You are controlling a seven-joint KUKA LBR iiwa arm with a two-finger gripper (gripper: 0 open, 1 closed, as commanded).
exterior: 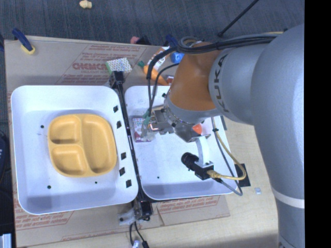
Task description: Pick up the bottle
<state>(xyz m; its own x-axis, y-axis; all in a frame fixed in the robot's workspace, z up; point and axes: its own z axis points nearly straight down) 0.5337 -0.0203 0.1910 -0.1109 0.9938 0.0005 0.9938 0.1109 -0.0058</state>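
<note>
You are viewing the end effector (pixel 150 124) hovering over the small clear plastic bottle (pixel 139 129), lying at the right-hand shallow white bin's (pixel 170 190) nine o'clock wall; its opening cannot be told. Be centring over the bottle before closing.

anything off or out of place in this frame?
One stray: a small yellow scrap lies on the dark floor beyond the bench. The yellow divided tray sits flat in the left bin. The end effector hangs over the right bin; no spill visible.
</note>
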